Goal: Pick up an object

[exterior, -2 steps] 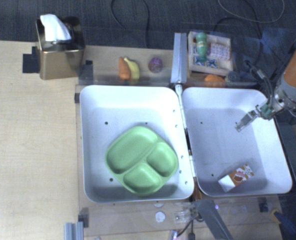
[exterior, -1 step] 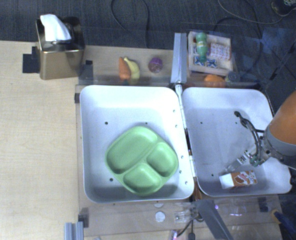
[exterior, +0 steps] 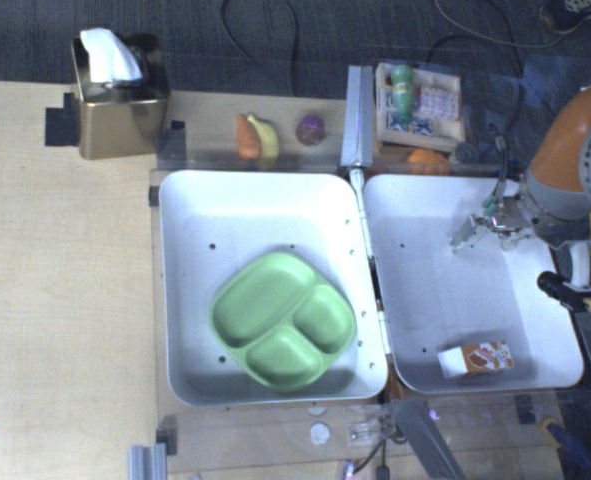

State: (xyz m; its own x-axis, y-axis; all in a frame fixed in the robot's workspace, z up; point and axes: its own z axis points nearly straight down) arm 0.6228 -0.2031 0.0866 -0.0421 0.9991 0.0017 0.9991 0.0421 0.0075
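Note:
A small orange and white carton [exterior: 477, 358] lies on its side near the front edge of the right bin [exterior: 425, 268]. A green divided plate [exterior: 283, 318] rests in the left bin [exterior: 205, 218], towards its front. My gripper [exterior: 472, 231] reaches in from the right over the back part of the right bin, well behind the carton and apart from it. I see no object in it. The grey arm with its orange band [exterior: 573, 158] sits at the right edge.
On the ledge behind the bins lie an orange and yellow toy fruit pair [exterior: 257, 136], a purple ball [exterior: 310, 129], an orange fruit [exterior: 427, 161] and a printed box [exterior: 418, 103]. A brown tissue box [exterior: 115, 98] stands at the back left. A metal divider [exterior: 367, 258] separates the bins.

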